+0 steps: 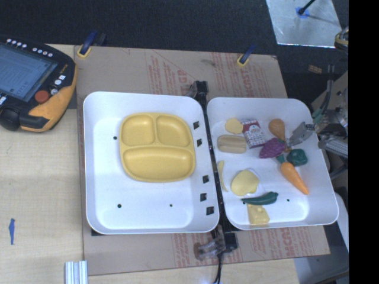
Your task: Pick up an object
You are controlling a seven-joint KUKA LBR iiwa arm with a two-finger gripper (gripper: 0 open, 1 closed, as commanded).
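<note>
The right bin [317, 209] holds several toy foods. Among them are a purple piece [271, 149], a brown drumstick [277, 128], a red and white carton [253, 133], a bun [231, 144], an orange carrot [294, 177] and a dark green piece [296, 157]. Nearer the front lie a pale yellow lump [244, 182], a green pepper [260, 199] and a cheese wedge [257, 214]. My gripper [299, 134] reaches in over the bin's right side, low, just right of the drumstick and above the dark green piece. Nothing shows in its grasp.
The left bin [100, 206] holds a yellow divided plate [157, 146]. A teach pendant [32, 84] lies on the bench at the far left. Black clips [206, 179] line the seam between the bins. The arm's body [333, 132] stands at the right bin's far edge.
</note>
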